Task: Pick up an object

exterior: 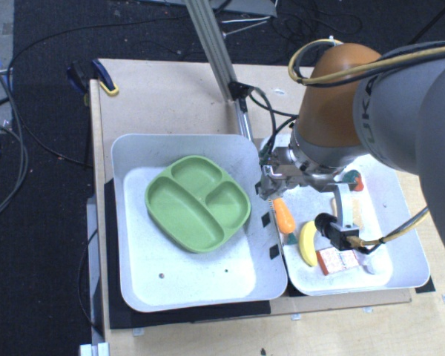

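Left bin point(133, 273) holds a green divided plate point(198, 202); right bin point(400, 269) — carrot point(284, 216), banana point(308, 243), small carton point(337, 259) — sits under the arm.

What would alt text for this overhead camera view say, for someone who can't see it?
A grey and orange robot arm reaches over the right white bin, above a carrot, banana and small red-and-white box. The left white bin holds a green divided plate.
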Action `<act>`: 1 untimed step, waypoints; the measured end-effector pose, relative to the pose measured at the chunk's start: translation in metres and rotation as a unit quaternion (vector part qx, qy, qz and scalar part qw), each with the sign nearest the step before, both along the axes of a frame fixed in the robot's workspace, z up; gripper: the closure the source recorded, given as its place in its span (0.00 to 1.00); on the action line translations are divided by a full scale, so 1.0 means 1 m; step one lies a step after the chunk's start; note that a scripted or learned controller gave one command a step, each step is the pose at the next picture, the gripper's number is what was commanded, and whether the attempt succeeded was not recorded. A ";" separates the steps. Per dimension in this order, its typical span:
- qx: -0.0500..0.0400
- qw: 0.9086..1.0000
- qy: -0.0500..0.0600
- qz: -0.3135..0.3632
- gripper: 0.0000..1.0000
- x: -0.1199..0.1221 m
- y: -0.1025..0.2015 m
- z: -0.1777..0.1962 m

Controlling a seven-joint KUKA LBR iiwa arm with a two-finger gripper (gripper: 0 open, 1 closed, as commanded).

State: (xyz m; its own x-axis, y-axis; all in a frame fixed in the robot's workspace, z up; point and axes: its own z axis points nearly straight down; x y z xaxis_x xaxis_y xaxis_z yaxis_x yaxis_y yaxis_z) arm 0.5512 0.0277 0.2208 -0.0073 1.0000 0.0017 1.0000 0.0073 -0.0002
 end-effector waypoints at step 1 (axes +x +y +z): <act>0.000 1.000 0.000 0.000 1.00 -0.007 0.045 0.007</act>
